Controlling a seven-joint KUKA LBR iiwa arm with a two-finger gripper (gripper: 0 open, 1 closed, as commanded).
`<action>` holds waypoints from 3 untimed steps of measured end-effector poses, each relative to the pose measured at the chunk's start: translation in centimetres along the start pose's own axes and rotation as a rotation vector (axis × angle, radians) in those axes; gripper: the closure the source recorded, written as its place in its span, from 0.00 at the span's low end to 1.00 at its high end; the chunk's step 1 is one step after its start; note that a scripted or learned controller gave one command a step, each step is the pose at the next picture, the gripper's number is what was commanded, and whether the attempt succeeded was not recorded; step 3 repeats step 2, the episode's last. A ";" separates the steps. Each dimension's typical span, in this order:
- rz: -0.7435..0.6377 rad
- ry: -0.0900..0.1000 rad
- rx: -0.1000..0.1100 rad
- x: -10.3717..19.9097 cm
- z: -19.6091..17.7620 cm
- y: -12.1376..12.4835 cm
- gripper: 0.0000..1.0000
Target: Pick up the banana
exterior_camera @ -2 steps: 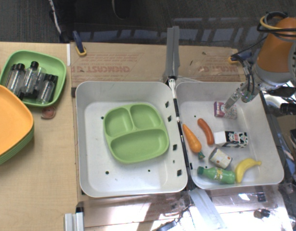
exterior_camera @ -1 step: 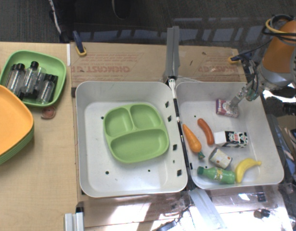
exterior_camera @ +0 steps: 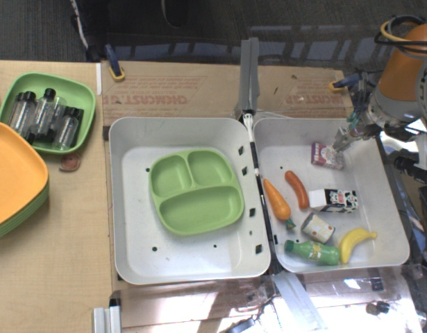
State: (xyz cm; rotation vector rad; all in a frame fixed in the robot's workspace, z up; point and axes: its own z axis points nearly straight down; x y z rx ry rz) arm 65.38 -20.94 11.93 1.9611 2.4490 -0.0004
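Cardboard-topped bench point(exterior_camera: 199, 89) carries two white bins side by side. Left bin point(exterior_camera: 123, 207) holds a green divided plate point(exterior_camera: 196, 191). Right bin point(exterior_camera: 394, 207) holds the banana point(exterior_camera: 355, 243) near its front right corner, just right of a green bottle point(exterior_camera: 312, 251) and a small can point(exterior_camera: 318, 228). Carrot point(exterior_camera: 276, 198), sausage point(exterior_camera: 296, 189), milk carton point(exterior_camera: 334, 199) and pink packet point(exterior_camera: 323, 154) lie farther back. Gripper point(exterior_camera: 342, 141) sits at the packet, well apart from the banana; whether its fingers are apart or together cannot be told.
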 end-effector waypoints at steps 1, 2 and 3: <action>0.048 -0.003 -0.010 -1.4 1.9 0.7 1.00; 0.288 0.001 0.002 -0.1 0.7 0.5 1.00; 0.288 0.001 0.002 -0.1 0.7 0.5 1.00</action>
